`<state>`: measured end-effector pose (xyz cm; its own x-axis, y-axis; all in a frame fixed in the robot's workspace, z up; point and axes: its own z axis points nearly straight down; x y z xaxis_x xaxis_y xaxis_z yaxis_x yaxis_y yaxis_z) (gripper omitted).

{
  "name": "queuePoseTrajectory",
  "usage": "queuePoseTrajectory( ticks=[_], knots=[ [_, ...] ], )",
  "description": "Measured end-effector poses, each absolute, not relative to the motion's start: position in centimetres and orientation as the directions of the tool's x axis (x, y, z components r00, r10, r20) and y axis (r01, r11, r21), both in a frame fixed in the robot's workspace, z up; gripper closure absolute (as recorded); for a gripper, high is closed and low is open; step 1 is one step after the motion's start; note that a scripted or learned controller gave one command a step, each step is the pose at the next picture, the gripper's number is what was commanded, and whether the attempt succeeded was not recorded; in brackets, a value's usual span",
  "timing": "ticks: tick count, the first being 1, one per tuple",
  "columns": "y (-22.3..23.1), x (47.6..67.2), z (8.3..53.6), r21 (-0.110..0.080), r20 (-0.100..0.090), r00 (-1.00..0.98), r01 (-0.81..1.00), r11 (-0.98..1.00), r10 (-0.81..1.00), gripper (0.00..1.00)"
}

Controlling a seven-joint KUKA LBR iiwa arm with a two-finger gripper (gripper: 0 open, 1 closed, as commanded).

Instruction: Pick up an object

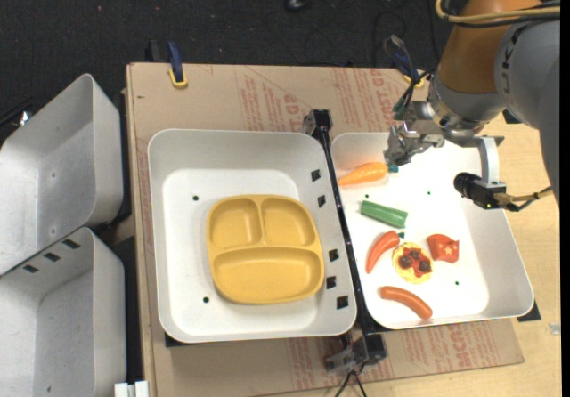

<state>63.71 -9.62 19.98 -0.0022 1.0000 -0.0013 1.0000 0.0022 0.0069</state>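
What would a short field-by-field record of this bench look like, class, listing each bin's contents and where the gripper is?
left bin: shallow white bin holding a yellow three-compartment plastic tray
right bin: shallow white bin holding toy foods
toy foods: orange carrot, green pepper piece, red chilli, small round pizza, red strawberry-like piece, reddish-orange sausage
gripper: two-finger gripper above the right bin's far left corner, just beside the carrot's right end
holding: nothing seen between the fingers
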Motion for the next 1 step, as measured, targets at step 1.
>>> queuePoseTrajectory(
  ticks=[1],
  knots=[
    [-4.76,61.17,20.59,-0.002,0.002,-0.006,1.000,0.006,1.000,1.00]
  ],
)
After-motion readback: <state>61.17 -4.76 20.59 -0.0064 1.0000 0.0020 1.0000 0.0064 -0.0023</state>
